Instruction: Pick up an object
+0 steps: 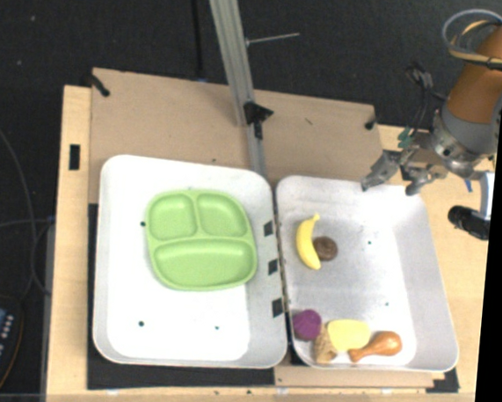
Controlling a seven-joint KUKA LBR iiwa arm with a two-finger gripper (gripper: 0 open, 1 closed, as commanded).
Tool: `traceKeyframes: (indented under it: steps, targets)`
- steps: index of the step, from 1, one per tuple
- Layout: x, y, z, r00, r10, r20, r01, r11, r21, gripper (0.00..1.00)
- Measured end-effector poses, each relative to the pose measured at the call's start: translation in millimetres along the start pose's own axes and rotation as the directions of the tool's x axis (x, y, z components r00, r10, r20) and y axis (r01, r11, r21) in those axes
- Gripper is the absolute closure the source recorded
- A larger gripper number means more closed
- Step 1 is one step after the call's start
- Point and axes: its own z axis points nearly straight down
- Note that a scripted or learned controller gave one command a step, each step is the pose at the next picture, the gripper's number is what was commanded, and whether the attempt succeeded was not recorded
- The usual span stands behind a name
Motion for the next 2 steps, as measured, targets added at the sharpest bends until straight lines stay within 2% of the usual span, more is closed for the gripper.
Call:
traceKeyframes:
  steps: [1,2]
  targets:
    - [0,0,0,1.000,-0.001,0.001,0.001,1.000,0.001,0.00]
    - [6,-5,46,1.000,-0.002,-0.001,0.002,1.000,0.004,0.00]
